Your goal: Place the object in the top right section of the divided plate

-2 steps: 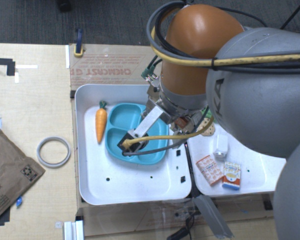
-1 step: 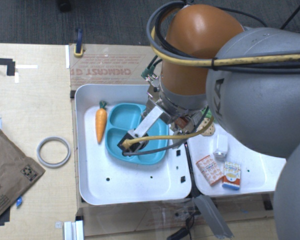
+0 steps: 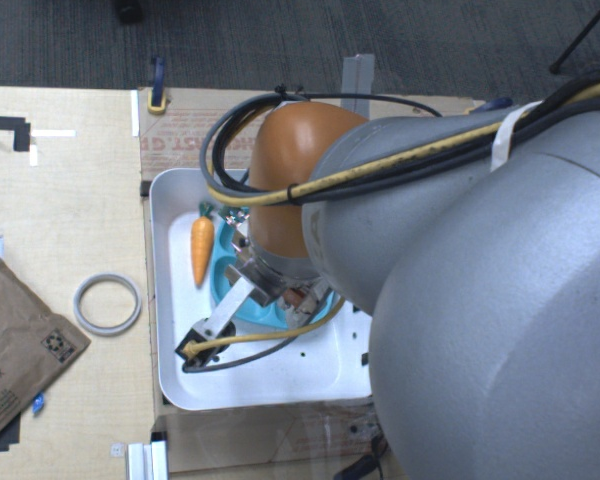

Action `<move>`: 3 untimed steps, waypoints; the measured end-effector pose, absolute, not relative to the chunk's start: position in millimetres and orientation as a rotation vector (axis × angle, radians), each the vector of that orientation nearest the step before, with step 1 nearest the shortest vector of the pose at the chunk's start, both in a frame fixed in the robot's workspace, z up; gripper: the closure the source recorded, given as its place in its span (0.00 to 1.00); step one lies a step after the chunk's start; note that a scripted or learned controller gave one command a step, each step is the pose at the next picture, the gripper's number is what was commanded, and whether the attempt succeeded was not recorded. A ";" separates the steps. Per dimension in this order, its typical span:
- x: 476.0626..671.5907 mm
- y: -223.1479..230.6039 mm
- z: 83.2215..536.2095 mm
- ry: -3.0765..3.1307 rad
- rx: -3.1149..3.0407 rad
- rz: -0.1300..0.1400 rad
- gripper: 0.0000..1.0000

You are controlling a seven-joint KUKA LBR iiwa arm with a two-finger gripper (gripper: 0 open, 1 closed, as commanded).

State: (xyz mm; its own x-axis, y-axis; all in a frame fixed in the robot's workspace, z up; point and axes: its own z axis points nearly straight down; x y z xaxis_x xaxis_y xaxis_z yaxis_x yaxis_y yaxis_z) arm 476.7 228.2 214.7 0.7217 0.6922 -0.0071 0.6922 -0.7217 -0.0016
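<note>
Bench at the moment of observation, read left to right.

A brown cardboard box (image 3: 20, 338) lies at the bench's left edge. Near it a grey tape ring (image 3: 107, 301) rests flat, well apart from the work. Next comes the white bin (image 3: 170, 368).

Inside the bin an orange carrot (image 3: 201, 253) lies lengthwise, green top toward the far side, along the left edge of the blue divided plate (image 3: 223, 280). Whether it rests on the rim, in a section, or on the bin floor just beside, I cannot tell. It is the one loose object in the bin, so it is presumably the thing to be placed.

The gripper (image 3: 280, 290) hangs low over the plate, to the carrot's right and apart from it, beneath the grey arm (image 3: 460, 268). Whether it is apart or together cannot be told.

Hazards, as judged from here:
- The carrot is tapered and smooth, so an off-centre pinch could let it swivel or slip out.
- It is long for one section and may end up straddling a divider.
- The gripper sits close to the plate, so a sideways move could shove the plate and shift the target section, which the arm hides.
</note>
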 end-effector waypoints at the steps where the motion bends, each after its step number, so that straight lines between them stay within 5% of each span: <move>1: 476.7 228.2 214.7 1.171 2.914 -0.011 0.00; 2: 476.9 226.9 222.4 1.172 2.912 -0.019 1.00; 3: 476.5 227.1 131.4 1.668 2.663 -0.011 1.00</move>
State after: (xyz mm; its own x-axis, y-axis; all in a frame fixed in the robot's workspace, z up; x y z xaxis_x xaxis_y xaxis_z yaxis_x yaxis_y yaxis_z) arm 476.5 227.1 131.4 0.4364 0.8997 -0.0059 0.8997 -0.4364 -0.0043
